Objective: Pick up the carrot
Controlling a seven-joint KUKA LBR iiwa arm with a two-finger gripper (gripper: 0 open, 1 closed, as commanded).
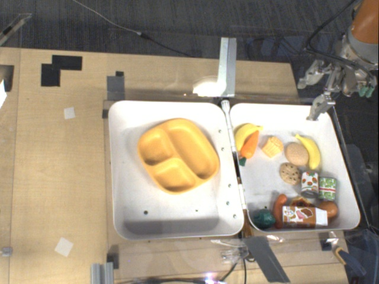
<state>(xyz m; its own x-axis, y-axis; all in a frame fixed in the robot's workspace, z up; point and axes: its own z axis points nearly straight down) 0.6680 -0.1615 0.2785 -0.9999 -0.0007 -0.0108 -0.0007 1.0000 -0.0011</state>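
Camera view looks down on a wooden worktop [53,176] bearing two white bins. Judging by how things lie, the task is not begun: the carrot [249,144] lies untouched at about ten o'clock in the right bin [349,188], close to its left wall, leaning against a yellow banana [243,131] at its upper side. The claw [323,105] hangs at the bin's one o'clock corner, over the rim and well apart from the carrot; whether it is open or closed I cannot tell, and nothing shows in it. Left to do, as I judge it: travel across toward ten o'clock, descend, grip and lift. By count: one carrot, two bananas (the second [311,149] at three o'clock), one yellow cracker-like block [272,146], one bread roll [296,154], one cookie [289,172], two small cans [318,185], one boxed packet [303,216] and a dark green item [264,218] at six o'clock. The left bin [127,206] holds one yellow divided tray [176,154].
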